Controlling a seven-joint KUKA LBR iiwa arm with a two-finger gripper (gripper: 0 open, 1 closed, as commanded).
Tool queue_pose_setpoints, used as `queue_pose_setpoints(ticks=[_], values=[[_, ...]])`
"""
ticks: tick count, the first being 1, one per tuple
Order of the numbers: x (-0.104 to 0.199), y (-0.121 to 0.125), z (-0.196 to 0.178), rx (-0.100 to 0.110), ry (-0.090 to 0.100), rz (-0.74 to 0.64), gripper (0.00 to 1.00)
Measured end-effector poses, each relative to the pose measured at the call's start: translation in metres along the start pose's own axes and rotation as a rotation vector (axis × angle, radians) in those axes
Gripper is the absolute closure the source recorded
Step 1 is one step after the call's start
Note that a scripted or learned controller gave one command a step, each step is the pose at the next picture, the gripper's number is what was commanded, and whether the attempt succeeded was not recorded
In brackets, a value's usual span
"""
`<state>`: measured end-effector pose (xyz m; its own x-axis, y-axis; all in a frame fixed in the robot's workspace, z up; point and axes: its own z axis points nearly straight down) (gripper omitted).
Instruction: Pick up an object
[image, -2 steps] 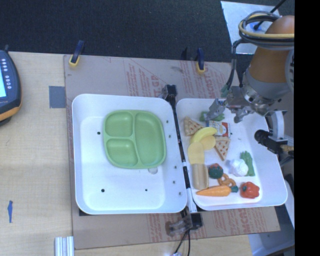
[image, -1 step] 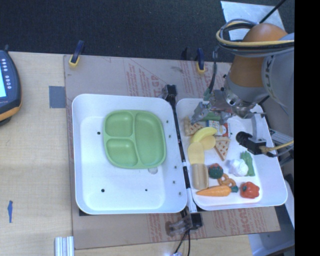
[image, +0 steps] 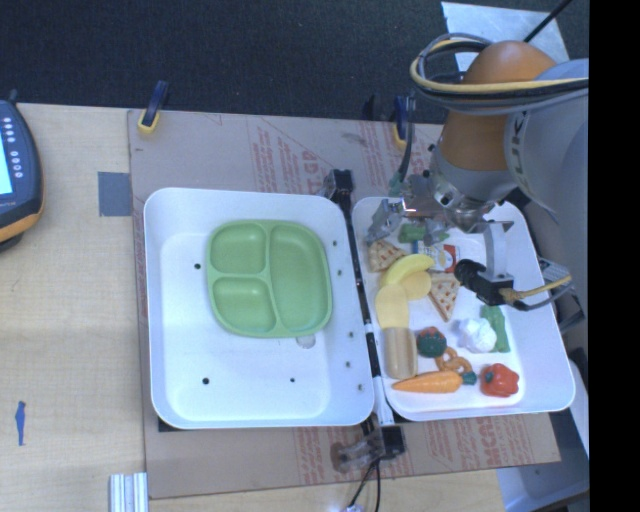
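Right bin (image: 541, 345), far end: gripper (image: 412, 222) low over the clutter of toy food. How far open it is cannot be told, nor whether it has hold of anything.

Items, right bin:
- banana (image: 408, 269) – just near of the gripper; long axis slanted, one end toward the far right, the other toward the near left by the bin's left wall.
- cracker (image: 444, 294) – triangular, just right of the banana.
- roll (image: 400, 352) – tan cylinder, long axis running far to near, beside the left wall.
- carrot (image: 428, 382) – along the near wall, long axis left to right, green top at the right, tip pointing left; touching the roll's near end.
- broccoli (image: 432, 343) – between roll and pepper.
- pepper (image: 500, 379) – red, near right corner.

Left bin (image: 180, 335): green divided plate (image: 270, 277), lying flat toward the far side.
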<state>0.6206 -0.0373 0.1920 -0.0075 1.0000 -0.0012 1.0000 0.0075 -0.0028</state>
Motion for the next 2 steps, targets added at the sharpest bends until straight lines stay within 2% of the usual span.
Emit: queue_pose_setpoints(ticks=[1,2], values=[[-0.025,0.015,0.000,-0.002,0.000,0.005,0.00],[-0.070,-0.018,0.094,0.008,0.001,0.007,0.00]])
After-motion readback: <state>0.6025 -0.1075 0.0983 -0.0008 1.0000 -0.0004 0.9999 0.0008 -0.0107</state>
